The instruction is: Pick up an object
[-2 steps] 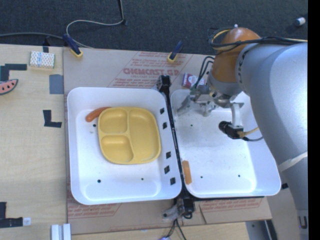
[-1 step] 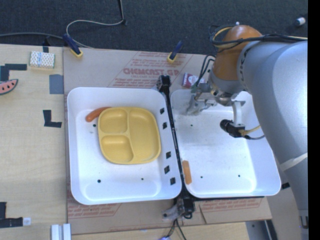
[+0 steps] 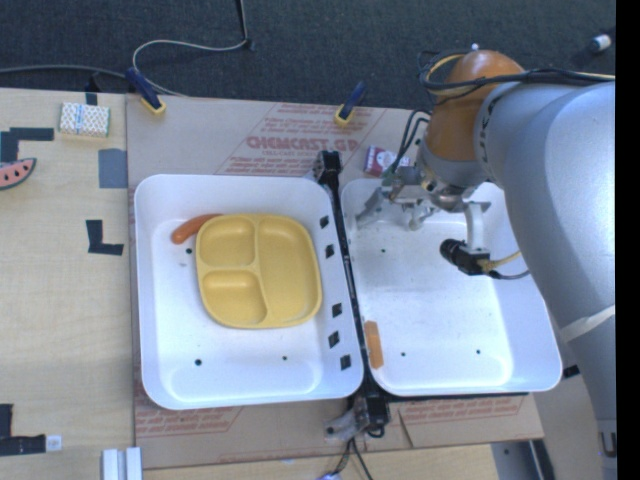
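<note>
Arm reaches in from the right of the frame, the gripper sitting over the upper-left corner of the right bin. Gripper state: cannot tell from this angle; nothing is visible between its tips.

Candidate objects: a small orange piece lies low in the right bin, against its left wall beside the divider clips. A yellow divided tray sits mid-left bin, and an orange sausage-shaped item lies touching the tray's upper-left edge.

Step in hand, as judged: approach, before any grasp. No object looks lifted.

Next move likely calls for travelling down-frame along the left wall to the orange piece, then descending squarely over it.

Room: the right bin floor is open across its middle and right. The piece itself is tight to the wall, leaving little space on that side; risk of striking the rim.
</note>
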{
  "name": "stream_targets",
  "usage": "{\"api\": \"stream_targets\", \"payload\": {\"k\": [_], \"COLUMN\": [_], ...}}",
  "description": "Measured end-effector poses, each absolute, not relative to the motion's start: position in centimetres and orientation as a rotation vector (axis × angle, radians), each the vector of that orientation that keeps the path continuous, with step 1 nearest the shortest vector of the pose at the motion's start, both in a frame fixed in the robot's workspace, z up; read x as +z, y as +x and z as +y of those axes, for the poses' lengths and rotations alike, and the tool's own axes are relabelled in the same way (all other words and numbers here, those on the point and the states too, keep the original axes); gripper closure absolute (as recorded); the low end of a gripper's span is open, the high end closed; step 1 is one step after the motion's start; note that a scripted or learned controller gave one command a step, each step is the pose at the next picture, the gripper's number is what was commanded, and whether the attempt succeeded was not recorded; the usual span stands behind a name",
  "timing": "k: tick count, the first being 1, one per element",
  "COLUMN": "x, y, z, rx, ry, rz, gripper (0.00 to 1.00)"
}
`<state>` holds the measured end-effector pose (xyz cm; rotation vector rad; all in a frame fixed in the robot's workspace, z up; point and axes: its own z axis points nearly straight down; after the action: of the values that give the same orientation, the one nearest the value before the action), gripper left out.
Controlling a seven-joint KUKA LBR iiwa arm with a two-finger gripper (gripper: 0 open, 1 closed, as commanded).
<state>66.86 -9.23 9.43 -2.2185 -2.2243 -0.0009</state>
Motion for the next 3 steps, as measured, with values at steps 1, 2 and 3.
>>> {"api": "stream_targets", "payload": {"k": [1,2,3], "x": [10.36,10.35,11.28], "y": [66.84,66.85,66.84], "z": [-9.16,-9.16,-9.10], "rx": [-0.001,-0.001,-0.002], "ry": [-2.217,-2.217,-2.215], "rz": [-2.224,-2.224,-2.223], "gripper": [1.00,0.00,1.00]}}
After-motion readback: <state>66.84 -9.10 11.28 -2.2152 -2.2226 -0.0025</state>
